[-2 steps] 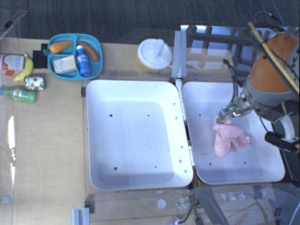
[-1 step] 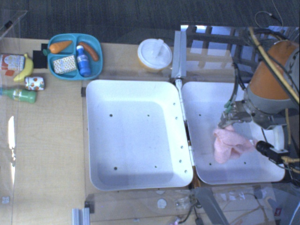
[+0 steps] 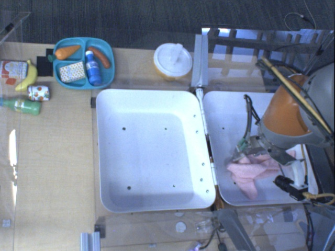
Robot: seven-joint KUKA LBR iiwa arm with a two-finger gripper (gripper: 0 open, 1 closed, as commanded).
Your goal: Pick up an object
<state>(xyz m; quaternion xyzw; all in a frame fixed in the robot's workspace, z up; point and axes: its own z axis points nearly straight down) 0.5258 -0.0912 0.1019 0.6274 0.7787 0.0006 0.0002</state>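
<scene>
Pink, soft and crumpled, a cloth point(image 3: 252, 172) lies in the right-hand shallow white bin point(image 3: 226, 124), toward its near right part, and that is where the action is. Down over it comes the grey arm with its orange band point(image 3: 285, 114), reaching in from the right, and the hand point(image 3: 250, 149) sits low at the cloth's upper left edge, right against the fabric. Whether the hand is open or closed, I cannot tell; the wrist and cables crowd it. Nothing shows the cloth lifted; it lies spread on the bin floor.

Over on the left, the other shallow white bin point(image 3: 152, 150) sits side by side with the first, rims touching. Behind it on the wooden surface point(image 3: 52, 156) stands a round white lidded cup point(image 3: 173, 60). Far left, a blue divided plastic tray point(image 3: 84, 63) carries toy food, and beside it lie a yellow toy banana point(image 3: 29, 76), a small printed can point(image 3: 38, 92) and a green bottle point(image 3: 22, 106).
</scene>
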